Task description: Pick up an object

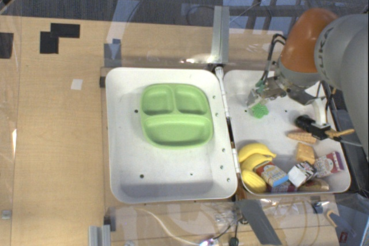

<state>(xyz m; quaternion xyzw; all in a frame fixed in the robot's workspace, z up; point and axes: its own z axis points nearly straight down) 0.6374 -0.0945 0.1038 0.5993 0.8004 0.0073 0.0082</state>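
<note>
My gripper (260, 95) hangs over the upper left part of the right bin (242, 80), at the end of the grey arm with its orange band (304, 37). A small green object (259, 110) lies on the bin floor right below the fingertips, touching or nearly touching them. I cannot tell whether it is between them. Further down the bin are two yellow bananas (253, 163), tan crackers (304, 145) and a cluster of small packaged boxes (297, 174).
The left bin (124, 124) holds a green divided plate (174, 114) at its middle. A metal divider (226, 118) separates the two bins. The packaged items crowd the right bin's lower right corner, and the arm covers its upper right.
</note>
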